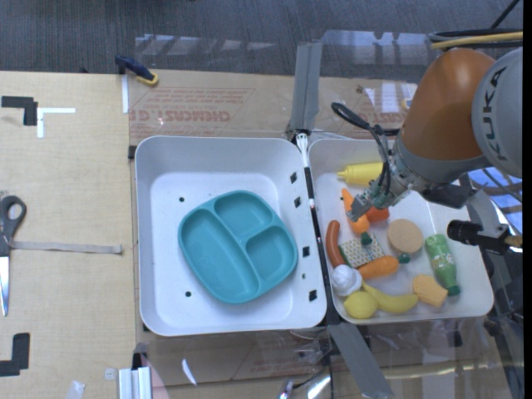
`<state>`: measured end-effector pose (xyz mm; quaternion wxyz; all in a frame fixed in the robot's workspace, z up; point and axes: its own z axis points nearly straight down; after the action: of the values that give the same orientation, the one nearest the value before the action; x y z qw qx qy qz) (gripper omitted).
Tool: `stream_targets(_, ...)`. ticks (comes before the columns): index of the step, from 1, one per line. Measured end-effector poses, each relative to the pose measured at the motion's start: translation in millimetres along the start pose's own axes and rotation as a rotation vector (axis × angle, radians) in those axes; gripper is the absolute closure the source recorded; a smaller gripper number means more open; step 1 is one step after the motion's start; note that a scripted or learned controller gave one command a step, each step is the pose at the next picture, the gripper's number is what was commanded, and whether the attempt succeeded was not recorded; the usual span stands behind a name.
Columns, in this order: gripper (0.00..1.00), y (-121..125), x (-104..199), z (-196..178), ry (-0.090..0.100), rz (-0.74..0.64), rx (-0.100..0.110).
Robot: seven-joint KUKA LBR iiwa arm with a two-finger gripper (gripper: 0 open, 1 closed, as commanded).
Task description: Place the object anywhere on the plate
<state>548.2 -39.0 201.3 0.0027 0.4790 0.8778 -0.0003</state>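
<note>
Gripper [368, 203] low over toy carrot [363, 213] — perhaps touching

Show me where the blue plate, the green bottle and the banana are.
blue plate [218, 256], camera view, floor of its large compartment.
green bottle [441, 262], camera view, middle of its body.
banana [392, 301], camera view, middle of its curve.

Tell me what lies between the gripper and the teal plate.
In the camera view, between the gripper and the teal plate lie a red sausage, the two bins' adjoining walls and bare white floor of the left bin.
</note>
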Motion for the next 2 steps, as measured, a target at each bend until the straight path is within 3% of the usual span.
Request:
stream_targets(1, 1.00, 8.7, 67.5, -19.3, 0.005, 0.054, 0.002)
stream_targets(2, 0.00, 8.7, 67.4, -19.3, 0.004, 0.054, 0.002)
